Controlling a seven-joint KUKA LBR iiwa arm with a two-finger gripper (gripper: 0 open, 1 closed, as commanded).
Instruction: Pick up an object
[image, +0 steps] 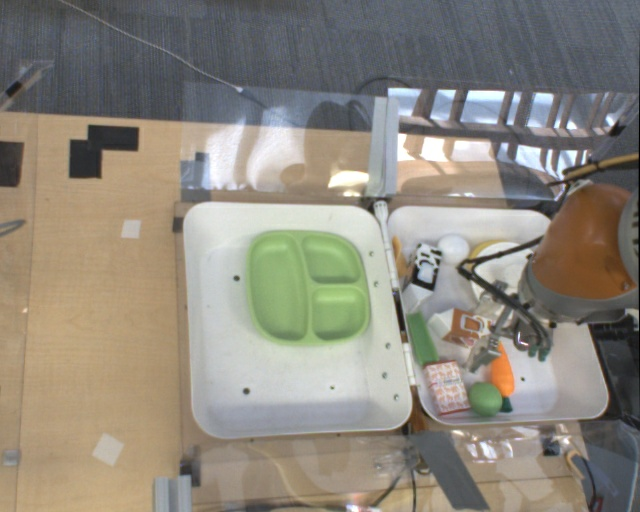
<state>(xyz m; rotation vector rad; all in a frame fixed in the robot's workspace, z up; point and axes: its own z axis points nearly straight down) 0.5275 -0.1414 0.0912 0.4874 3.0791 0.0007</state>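
Hanging over the right bin (590, 400), the gripper (505, 338) is seen above a jumble of toys; whether its jaws are spread cannot be told. An orange carrot (502, 373) lies just near it. A green plate (307, 287) rests in the left bin (215, 400).

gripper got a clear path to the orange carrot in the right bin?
Probably yes. The gripper hangs just above the carrot, nothing between them, though the green ball crowds its lower end.
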